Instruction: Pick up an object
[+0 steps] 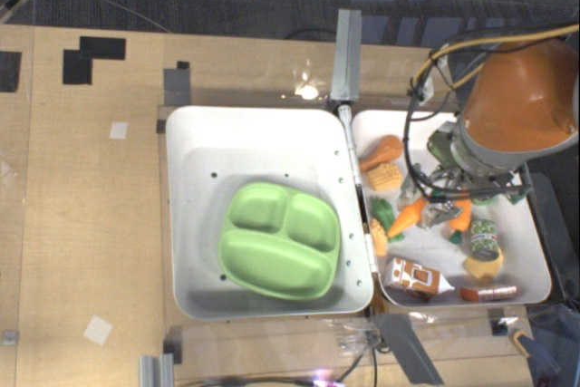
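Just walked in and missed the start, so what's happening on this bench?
The arm is reaching into the right bin, above a jumble of toy food: carrots, corn, a bread roll, a can, a brown box. Its gripper is low among the carrots. The left bin holds a green tray.
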Motion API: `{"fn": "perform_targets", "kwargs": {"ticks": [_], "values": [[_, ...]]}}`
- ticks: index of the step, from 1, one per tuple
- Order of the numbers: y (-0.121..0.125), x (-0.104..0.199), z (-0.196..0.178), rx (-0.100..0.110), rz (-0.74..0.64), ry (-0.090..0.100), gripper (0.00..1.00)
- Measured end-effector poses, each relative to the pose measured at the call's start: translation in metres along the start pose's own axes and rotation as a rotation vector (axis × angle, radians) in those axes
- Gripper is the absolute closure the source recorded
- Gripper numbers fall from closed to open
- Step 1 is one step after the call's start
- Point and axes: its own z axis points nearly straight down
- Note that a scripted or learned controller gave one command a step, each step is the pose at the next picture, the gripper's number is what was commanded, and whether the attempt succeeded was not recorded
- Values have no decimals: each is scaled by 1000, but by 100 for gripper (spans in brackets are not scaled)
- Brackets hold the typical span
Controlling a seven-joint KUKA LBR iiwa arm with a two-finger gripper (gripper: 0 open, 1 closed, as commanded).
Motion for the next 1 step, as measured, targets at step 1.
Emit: {"fn": "perform_targets", "kwargs": {"ticks": [1], "values": [[-7,-34,-65,-1,315,2,100]]}}
